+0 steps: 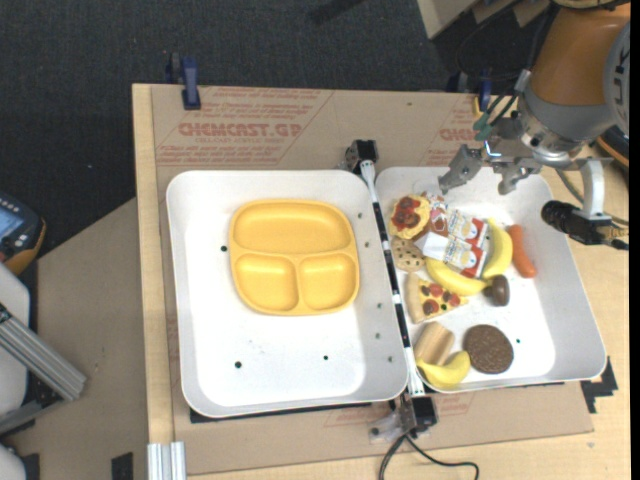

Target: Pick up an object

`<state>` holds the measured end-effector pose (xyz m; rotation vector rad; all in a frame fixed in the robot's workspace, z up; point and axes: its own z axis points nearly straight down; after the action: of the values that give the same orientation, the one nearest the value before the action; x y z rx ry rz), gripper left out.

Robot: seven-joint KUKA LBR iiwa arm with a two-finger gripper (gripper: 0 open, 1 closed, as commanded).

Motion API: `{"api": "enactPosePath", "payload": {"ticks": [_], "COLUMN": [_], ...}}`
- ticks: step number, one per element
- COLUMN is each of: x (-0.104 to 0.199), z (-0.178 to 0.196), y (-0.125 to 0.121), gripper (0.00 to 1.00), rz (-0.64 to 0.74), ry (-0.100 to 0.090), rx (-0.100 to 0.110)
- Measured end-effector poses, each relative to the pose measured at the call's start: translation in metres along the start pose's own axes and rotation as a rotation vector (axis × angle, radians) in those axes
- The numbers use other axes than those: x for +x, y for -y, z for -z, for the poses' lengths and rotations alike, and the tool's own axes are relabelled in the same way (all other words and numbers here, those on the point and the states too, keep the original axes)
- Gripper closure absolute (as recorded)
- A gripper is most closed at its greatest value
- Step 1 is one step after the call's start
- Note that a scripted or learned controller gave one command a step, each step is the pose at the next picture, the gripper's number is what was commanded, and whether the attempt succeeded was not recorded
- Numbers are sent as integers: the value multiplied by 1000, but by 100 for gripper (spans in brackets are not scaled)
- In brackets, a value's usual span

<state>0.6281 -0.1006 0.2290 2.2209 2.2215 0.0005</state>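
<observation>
Board [300, 118] under the bins: red print "CHEMCAST GP", partly legible. Left bin [200, 348]: yellow tray [294, 255]. Right bin [560, 318], beside the tray: banana [470, 268], carton [458, 240] with unreadable red print, cookie [489, 349], carrot [521, 250], pizza slice [432, 298]. Arm [575, 58] enters from upper right; gripper [488, 173], fingers spread, nothing between them, hangs just above the carton.

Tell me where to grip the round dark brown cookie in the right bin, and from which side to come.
Grip the round dark brown cookie across its rim, coming straight down. It lies flat, so only its edge offers purchase. Set the fingers on the front and right edges, facing bare right bin floor; a yellow banana piece crowds its left. The gripper is open.
</observation>
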Motion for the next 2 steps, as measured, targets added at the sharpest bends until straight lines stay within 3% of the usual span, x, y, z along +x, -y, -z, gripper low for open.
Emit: {"api": "enactPosePath", "payload": {"ticks": [1, 2], "x": [-45, -32], "z": [-104, -141], "y": [29, 33], "gripper": [0, 0], "rz": [-5, 0], "ry": [0, 7], "rx": [13, -8]}}
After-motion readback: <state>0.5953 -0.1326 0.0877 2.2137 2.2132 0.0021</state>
